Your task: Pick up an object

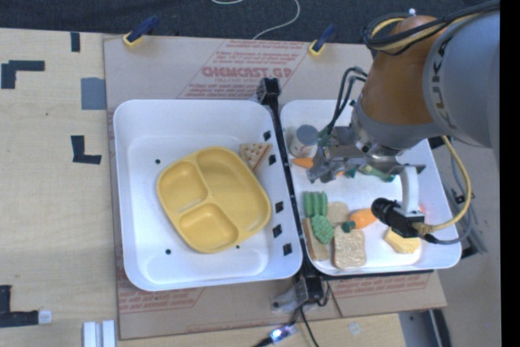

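Towering over the right-hand bin (443,256), the robot arm (422,77) is the thing closest to the lens, its grey body and orange band filling the upper right of the frame. It reaches down so that its gripper (341,162) hangs low over the upper middle of that bin, above a scatter of toy food. Whether the gripper is open, closed, or holding anything cannot be told from this angle, since the wrist and its cables hide the tips.

Beneath and around the gripper lie the candidates for picking: a small grey cup (306,136) and an orange piece (302,162) just to its left, green ridged pieces (318,215) lower down, a slice of bread (350,249) near the bin's bottom edge, a small carrot-like piece (363,218), and a yellow wedge (402,242) at the lower right. These are crowded together, probably so the arm has plenty to try.

In the left-hand bin (130,175), near the frame's centre, a yellow divided tray (213,197) rests at a slant with a cracker (254,153) touching its upper right corner.
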Robot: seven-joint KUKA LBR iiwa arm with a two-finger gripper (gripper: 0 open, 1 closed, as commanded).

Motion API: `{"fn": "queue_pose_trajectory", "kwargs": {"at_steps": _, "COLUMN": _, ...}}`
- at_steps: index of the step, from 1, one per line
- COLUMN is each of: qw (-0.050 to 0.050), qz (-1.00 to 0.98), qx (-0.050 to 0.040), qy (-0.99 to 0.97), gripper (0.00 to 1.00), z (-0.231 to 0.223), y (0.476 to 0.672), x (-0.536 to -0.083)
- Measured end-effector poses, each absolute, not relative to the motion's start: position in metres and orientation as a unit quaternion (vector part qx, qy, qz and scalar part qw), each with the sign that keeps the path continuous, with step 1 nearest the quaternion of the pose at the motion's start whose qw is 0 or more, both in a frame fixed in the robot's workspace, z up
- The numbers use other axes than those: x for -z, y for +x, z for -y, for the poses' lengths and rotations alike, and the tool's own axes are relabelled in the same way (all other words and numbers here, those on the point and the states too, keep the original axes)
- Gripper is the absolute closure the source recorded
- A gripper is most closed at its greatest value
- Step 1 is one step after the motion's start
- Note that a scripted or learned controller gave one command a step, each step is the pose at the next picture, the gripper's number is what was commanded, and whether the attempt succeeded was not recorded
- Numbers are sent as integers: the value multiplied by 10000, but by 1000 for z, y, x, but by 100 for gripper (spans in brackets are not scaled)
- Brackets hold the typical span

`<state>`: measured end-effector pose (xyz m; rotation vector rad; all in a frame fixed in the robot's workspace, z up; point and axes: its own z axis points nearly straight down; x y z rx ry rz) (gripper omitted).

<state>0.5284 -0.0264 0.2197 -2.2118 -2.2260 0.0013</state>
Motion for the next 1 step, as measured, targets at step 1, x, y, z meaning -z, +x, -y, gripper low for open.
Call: {"fn": "queue_pose_trajectory", "kwargs": {"at_steps": 1, "qw": 17, "qz": 7094, "qx": -5, "qy": -7048, "gripper": 100, "z": -17, "y": 524, "x": -222}}
